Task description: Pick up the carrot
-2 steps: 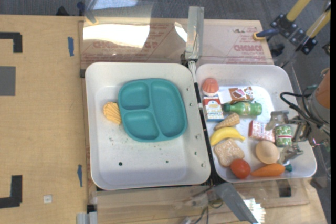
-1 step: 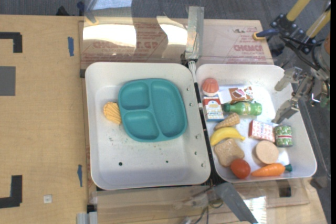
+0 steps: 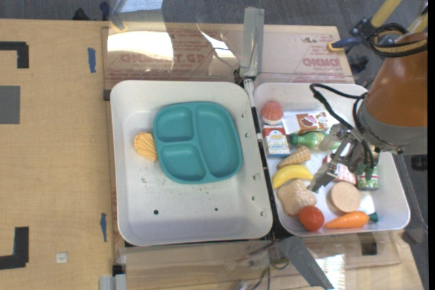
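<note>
The orange carrot with a green tip lies along the front edge of the right bin, next to a red tomato. My gripper hangs over the middle of that bin, above and slightly left of the carrot, apart from it. It stands open with nothing between its fingers. A round tan slice lies between the gripper and the carrot.
The right bin also holds a banana, a bread piece, corn, a green bottle, a small carton and other toy foods. The left bin holds a teal divided plate and a yellow shell-shaped piece.
</note>
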`<state>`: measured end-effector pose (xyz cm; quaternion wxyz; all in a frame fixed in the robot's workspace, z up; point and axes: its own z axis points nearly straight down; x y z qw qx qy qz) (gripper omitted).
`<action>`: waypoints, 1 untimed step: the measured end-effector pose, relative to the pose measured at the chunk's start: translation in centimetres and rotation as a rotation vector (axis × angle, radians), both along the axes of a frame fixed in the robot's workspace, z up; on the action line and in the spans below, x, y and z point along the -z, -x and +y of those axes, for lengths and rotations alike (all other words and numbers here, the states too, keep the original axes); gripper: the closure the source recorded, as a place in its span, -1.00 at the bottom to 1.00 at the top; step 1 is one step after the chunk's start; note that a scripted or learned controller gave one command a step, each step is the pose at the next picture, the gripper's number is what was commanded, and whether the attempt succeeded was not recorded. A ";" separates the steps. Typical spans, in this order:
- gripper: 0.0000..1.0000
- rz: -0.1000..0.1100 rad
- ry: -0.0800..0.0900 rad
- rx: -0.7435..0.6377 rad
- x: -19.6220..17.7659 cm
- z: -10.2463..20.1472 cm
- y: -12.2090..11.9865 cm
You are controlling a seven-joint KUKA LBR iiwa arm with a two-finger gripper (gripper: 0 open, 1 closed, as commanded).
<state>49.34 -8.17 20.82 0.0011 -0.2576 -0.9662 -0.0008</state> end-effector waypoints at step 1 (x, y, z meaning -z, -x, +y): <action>-1.00 -0.003 0.002 0.107 2.4 4.7 -3.0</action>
